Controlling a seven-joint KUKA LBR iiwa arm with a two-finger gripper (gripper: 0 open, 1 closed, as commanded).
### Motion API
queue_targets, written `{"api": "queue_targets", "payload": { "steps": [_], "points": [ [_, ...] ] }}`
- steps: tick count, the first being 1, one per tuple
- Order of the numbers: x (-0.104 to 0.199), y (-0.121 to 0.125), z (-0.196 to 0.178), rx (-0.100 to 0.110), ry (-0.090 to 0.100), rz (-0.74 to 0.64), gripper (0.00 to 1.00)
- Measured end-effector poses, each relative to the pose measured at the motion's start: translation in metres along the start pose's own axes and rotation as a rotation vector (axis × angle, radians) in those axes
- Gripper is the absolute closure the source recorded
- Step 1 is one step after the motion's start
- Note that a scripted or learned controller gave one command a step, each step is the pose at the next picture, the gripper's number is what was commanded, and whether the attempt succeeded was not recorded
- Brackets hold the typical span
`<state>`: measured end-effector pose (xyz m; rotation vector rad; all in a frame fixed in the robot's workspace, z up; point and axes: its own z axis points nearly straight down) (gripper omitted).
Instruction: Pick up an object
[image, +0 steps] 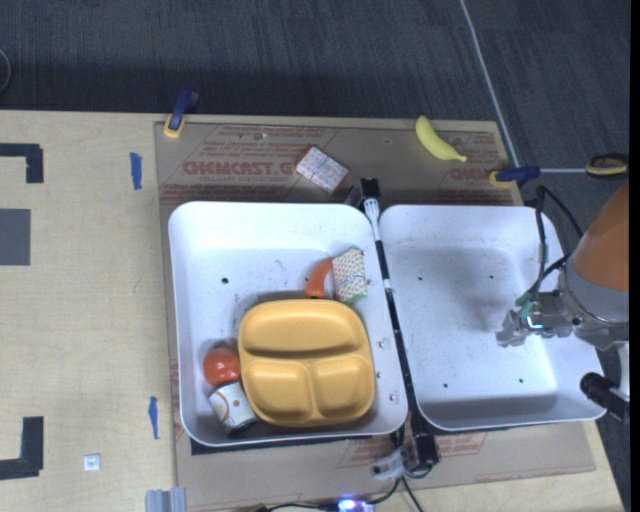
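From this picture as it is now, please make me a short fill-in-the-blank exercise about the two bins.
1. The yellow tray lies in the ____ bin.
2. The gripper hangs over the ____ bin.
3. The banana lies ____ both bins, on the board.
4. The tray has ____ compartments.

Missing words: left; right; outside; three

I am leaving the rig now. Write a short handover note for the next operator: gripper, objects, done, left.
Gripper: over the right bin, near its right side, nothing seen between the fingers.
Objects: the yellow tray, an orange ball, a small cup and a patterned packet all lie in the left bin. A banana lies on the board behind the bins.
Done: nothing picked.
Left: reach to the left bin and pick one object.
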<state>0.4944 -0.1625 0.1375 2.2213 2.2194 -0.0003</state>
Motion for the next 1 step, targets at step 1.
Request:
{"api": "queue_targets", "payload": {
  "steps": [1],
  "points": [
    [0.0513, 0.0019, 0.0240, 0.003, 0.003, -0.002, 1.00]
  ]
}}
